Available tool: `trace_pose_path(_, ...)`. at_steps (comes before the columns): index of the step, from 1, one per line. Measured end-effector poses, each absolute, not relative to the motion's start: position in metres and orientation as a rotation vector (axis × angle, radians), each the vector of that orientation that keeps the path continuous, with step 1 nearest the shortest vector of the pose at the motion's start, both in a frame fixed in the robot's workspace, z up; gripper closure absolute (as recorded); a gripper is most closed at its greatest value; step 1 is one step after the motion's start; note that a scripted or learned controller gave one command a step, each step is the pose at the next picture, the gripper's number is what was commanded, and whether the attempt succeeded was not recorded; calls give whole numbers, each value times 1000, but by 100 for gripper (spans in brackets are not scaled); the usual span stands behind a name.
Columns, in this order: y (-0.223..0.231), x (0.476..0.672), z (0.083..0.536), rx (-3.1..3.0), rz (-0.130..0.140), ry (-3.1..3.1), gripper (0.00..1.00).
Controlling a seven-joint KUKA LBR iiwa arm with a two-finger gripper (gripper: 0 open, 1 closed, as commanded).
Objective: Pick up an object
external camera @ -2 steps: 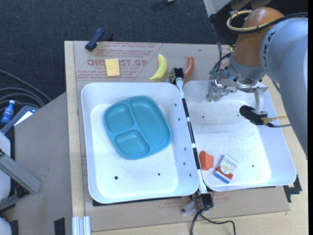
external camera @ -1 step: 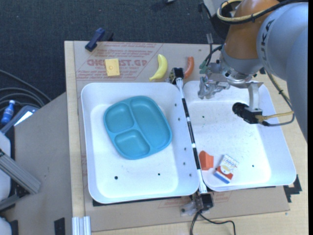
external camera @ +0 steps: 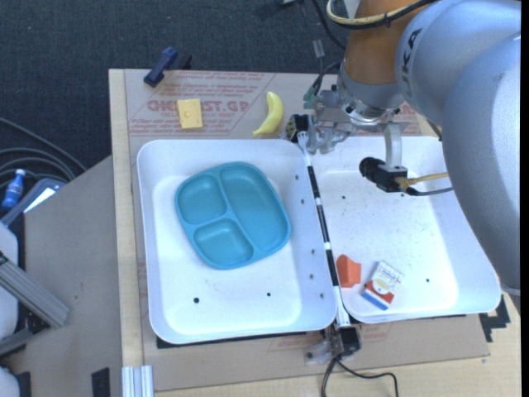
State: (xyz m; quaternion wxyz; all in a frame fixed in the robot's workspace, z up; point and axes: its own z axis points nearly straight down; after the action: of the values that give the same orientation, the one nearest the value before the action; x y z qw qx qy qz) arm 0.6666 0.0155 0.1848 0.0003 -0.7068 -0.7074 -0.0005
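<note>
My gripper hangs below the orange wrist band at the far left corner of the right bin, just over the divider between the two bins. Nothing shows in its grasp. A small orange piece and a little white box with red and blue print lie at the near left of the right bin, well apart from the gripper. A blue divided plate sits in the middle of the left bin.
Behind the bins, on the cardboard, lie a yellow banana, a yellow block and a dark blue object. A black fitting with a cable juts from the arm over the right bin. Cables and gear lie left of the bench.
</note>
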Motion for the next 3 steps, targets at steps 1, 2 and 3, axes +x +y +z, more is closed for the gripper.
trace_pose_path(1,16,667,195,-2220,-3,-2224,100)
trace_pose_path(2,9,667,262,-2222,-2,-2223,100)
trace_pose_path(3,9,666,228,-2220,3,-2220,100)
